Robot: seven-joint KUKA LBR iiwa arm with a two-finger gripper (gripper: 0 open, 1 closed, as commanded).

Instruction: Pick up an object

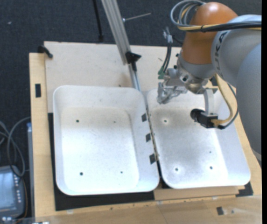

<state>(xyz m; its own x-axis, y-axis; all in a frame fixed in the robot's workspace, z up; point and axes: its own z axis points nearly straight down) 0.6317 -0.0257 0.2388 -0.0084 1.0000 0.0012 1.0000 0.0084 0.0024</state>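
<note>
Counter (91,62): pale wood, carrying two shallow white bins side by side.

Right bin (227,169): the landmark. Its white floor lies open toward the near rim; its left rim touches the left bin (101,139), with small dark clips along the seam.

Arm (236,41): grey, orange band above the wrist, entering from the right and covering the right bin's far right corner.

Hand (165,96): hangs over the right bin's far left corner, just inside the rim; whether it is spread or pressed together cannot be told.

Object to pick: none can be made out in the right bin or beside it, so no long axis is recorded.

Slanted metal rail (117,27): beyond the right bin's far left corner.
</note>
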